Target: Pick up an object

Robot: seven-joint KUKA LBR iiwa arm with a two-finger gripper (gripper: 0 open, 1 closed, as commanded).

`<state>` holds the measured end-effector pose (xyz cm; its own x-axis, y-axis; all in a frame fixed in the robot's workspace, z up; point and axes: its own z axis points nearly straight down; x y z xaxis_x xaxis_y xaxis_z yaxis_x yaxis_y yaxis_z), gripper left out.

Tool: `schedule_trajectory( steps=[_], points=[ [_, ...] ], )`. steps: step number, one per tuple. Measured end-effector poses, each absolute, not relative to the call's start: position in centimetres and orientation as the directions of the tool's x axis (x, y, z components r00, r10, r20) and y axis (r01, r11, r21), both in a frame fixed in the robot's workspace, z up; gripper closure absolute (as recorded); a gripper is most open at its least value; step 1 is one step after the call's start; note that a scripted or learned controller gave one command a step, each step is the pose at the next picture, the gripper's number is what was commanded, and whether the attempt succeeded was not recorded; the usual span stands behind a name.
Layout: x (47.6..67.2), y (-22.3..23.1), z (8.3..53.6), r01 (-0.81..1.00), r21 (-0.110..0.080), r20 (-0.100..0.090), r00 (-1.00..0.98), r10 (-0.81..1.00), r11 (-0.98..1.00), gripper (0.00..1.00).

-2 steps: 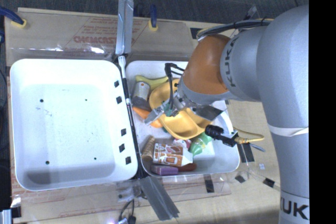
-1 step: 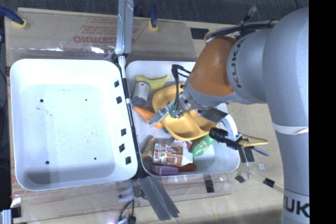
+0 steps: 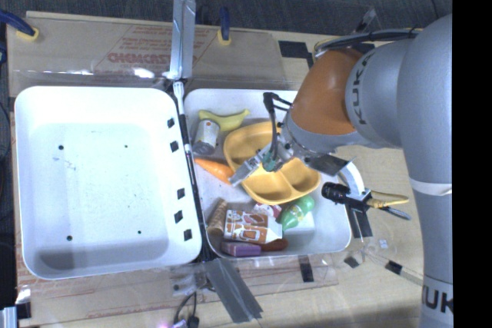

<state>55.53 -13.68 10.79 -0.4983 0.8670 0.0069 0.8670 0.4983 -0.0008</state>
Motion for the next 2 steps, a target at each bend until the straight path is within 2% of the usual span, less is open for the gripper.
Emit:
schedule_trajectory(
  steps=[1,2],
  points=[
    [55.9,-12.6,11.7,0.858,0.005,0.018,-0.513,0.858,0.513,1.00],
    [54.0,-4.2,18.9,0.906,-0.006,0.003,-0.423,0.906,0.423,1.00]
  ],
)
